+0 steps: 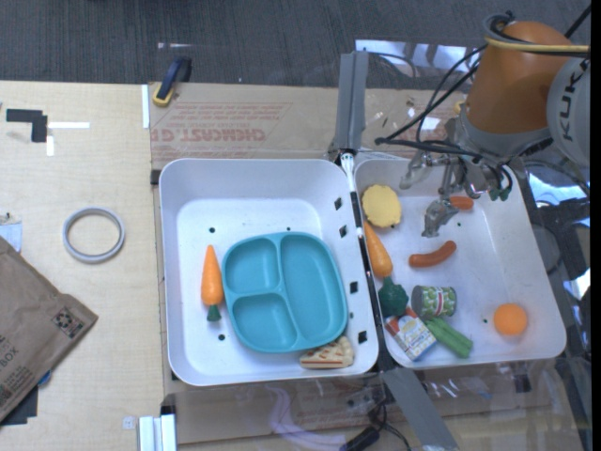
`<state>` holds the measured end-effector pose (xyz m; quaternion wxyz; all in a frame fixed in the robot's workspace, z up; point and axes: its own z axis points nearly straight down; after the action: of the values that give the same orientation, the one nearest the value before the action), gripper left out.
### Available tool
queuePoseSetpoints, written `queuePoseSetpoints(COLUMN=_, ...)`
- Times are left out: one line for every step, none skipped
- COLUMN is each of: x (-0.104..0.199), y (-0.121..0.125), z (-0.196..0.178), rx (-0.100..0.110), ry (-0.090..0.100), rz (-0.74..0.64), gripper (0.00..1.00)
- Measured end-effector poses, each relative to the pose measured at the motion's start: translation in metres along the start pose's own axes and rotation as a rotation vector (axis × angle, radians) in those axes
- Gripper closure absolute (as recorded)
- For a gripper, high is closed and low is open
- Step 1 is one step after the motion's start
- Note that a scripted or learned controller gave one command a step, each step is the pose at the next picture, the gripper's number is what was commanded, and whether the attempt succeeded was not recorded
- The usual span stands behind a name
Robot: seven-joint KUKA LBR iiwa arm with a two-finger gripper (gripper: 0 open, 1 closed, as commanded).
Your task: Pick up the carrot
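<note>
1. Two carrots in view, task doesn't say which. One carrot [377, 250] lies in the right bin [537, 252], against its left wall, long axis running top to bottom with a slight lean, green top at the lower end.
2. Second carrot [211, 277] sits in the left bin [178, 252], just left of the teal divided tray [285, 291], upright in frame, tip up, well apart from the arm.
3. Gripper [438, 216] hangs over the upper middle of the right bin; the right-bin carrot lies to its left and a bit below, near, so judged the likelier target.
4. Fingers: can't tell wide or narrow; cables and metal parts clutter the wrist. Nothing visibly held between them.
5. Approach would need a shift left and a wrist turn to span the carrot across its short width; the bin wall crowds one side.
6. Neighbours: yellow lemon-like thing [381, 206] touching the carrot's top end, sausage [433, 254] just right.
7. A small orange-red item [460, 202] by the gripper is partly hidden, unclear what. The carrot's left edge is hard to separate from the wall.
</note>
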<state>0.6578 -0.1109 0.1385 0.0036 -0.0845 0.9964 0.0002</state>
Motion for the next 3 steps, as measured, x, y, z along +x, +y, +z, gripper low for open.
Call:
queuePoseSetpoints(x=0.007, y=0.01, z=0.04, rx=0.005, ry=-0.004, rz=-0.646, gripper=0.0)
queuePoseSetpoints(x=0.006, y=0.01, z=0.03, rx=0.003, ry=-0.011, rz=-0.64, gripper=1.0)
queuePoseSetpoints(x=0.019, y=0.027, z=-0.116, rx=-0.002, ry=0.0, rz=-0.691, gripper=1.0)
